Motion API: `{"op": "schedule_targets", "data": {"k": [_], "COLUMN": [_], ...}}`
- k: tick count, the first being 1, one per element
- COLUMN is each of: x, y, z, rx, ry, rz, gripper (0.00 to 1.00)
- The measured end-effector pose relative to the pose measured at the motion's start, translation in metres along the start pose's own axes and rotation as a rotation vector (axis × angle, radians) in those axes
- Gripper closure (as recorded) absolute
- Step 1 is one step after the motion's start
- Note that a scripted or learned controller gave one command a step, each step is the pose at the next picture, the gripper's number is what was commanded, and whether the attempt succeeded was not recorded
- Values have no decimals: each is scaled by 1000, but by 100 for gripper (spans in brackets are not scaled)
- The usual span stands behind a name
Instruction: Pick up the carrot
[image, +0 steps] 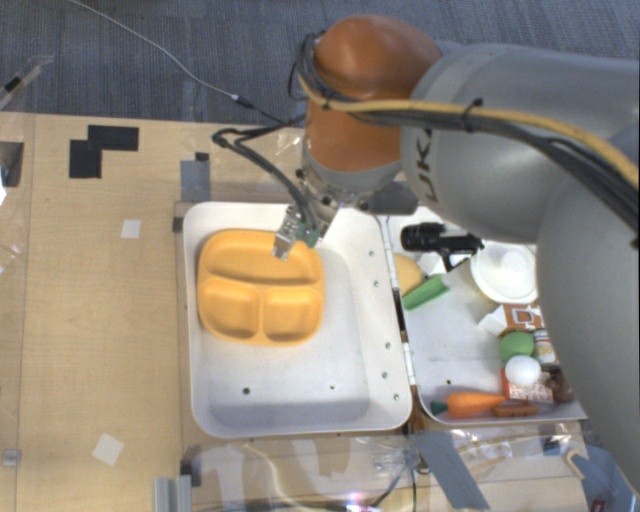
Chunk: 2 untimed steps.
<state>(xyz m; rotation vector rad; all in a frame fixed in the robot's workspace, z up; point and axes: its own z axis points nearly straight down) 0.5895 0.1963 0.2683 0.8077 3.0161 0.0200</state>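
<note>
Carrot (476, 404): we count one, lying left-right in the right bin (440, 350); gripper (297, 233) over tray (262, 288), grip unclear

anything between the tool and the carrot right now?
Yes. The tool is over the yellow tray in the left bin. The carrot lies in the right bin near its front edge, so both bins' adjoining walls lie between. A white ball and green ball crowd it.
</note>
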Motion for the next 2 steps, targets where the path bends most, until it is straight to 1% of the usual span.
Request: {"op": "schedule_targets", "data": {"k": [1,2], "x": [107,111], "y": [-21,-20], "z": [8,93], "rx": [11,20], "ry": [14,16], "rz": [-19,46], "gripper": [100,100]}}
